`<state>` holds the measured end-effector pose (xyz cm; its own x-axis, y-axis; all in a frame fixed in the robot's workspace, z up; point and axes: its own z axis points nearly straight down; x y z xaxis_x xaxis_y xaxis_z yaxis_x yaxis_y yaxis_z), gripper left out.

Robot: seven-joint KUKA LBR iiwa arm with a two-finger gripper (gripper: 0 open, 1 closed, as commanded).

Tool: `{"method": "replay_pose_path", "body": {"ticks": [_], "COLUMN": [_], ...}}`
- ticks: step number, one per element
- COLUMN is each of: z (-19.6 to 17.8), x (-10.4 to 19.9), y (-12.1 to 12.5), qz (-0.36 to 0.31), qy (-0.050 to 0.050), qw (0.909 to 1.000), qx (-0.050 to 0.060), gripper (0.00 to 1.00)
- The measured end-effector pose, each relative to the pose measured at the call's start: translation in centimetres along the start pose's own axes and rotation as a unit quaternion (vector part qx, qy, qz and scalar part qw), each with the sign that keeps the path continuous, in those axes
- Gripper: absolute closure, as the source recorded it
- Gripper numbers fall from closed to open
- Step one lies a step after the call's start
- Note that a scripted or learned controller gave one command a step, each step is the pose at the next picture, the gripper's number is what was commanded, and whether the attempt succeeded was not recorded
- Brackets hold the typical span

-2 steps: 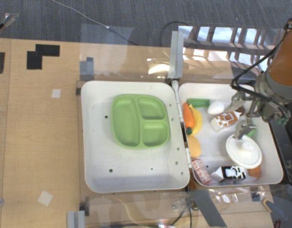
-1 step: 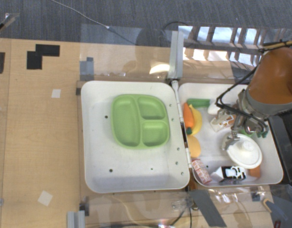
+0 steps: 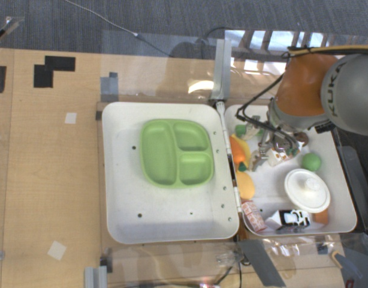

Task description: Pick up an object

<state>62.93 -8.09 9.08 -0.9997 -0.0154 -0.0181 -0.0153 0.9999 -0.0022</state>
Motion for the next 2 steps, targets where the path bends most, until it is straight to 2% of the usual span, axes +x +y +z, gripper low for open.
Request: {"method": "replay_pose_path", "body": {"ticks": [1,2], "z": [0.1,0.1], "x": [1.6,2.2], "y": [-0.4,-8.1], "qz": [0.140,0.166], "qy": [0.002,0.002], "qw": [0.9901,0.9862], "qx": [-0.001,0.002], "gripper": [0.00,0.00]}}
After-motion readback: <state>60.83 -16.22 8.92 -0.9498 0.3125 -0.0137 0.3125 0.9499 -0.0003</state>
